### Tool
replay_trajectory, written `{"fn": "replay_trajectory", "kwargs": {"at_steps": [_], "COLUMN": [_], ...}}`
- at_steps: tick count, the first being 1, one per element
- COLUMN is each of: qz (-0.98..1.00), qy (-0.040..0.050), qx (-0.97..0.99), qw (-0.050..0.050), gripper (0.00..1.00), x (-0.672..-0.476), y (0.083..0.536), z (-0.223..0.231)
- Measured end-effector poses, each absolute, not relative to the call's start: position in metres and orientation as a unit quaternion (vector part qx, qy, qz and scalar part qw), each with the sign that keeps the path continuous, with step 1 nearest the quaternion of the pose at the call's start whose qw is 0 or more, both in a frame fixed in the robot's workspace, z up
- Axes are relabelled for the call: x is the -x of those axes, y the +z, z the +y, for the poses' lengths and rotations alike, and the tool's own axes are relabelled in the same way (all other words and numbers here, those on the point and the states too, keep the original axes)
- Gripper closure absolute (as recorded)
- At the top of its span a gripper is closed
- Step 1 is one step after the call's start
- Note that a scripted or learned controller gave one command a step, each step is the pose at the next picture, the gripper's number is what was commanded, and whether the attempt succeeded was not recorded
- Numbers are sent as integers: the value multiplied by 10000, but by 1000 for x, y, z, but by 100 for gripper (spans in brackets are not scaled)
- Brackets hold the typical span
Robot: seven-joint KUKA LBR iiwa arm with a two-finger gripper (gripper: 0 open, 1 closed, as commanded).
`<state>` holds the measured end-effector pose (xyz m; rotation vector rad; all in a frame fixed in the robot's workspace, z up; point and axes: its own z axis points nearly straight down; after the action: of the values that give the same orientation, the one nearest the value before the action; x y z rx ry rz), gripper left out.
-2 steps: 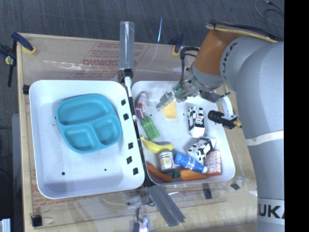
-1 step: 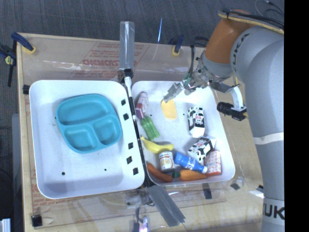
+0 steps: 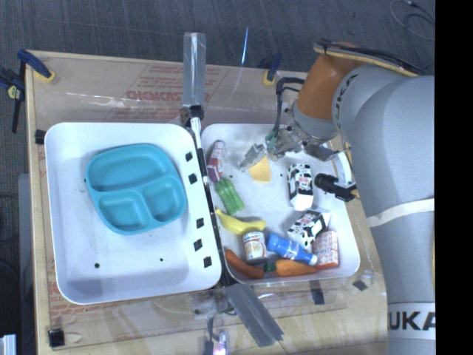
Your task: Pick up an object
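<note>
My arm [image 3: 384, 132] is grey with an orange band, above two white bins [image 3: 66, 272]. I see a turquoise tray [image 3: 135, 187], a yellow banana [image 3: 238, 224], an orange carrot [image 3: 295, 268], a blue bottle [image 3: 290, 248], a green bottle [image 3: 229, 195] and two black-and-white cow-patterned cartons [image 3: 300, 180].

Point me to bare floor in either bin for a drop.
Left bin: open floor in front of and left of the blue divided tray. Right bin: small bare patch mid-floor between the green bottle and cow-print carton. Crowded along the near edge: banana, jar, carrot.
</note>
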<state>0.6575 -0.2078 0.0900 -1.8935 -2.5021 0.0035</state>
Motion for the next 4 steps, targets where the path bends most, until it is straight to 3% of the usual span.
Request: {"fn": "replay_trajectory", "kwargs": {"at_steps": [1, 2, 3, 4], "qz": [-7993, -7994, -8009, -8010], "qy": [16, 16, 20, 21], "qx": [6009, 6008, 5988, 5987], "qw": [25, 26, 30, 31], "gripper": [100, 0, 100, 0], "x": [-659, -659, -659, -659], "y": [99, 99, 108, 108], "z": [-206, -206, -206, -206]}}
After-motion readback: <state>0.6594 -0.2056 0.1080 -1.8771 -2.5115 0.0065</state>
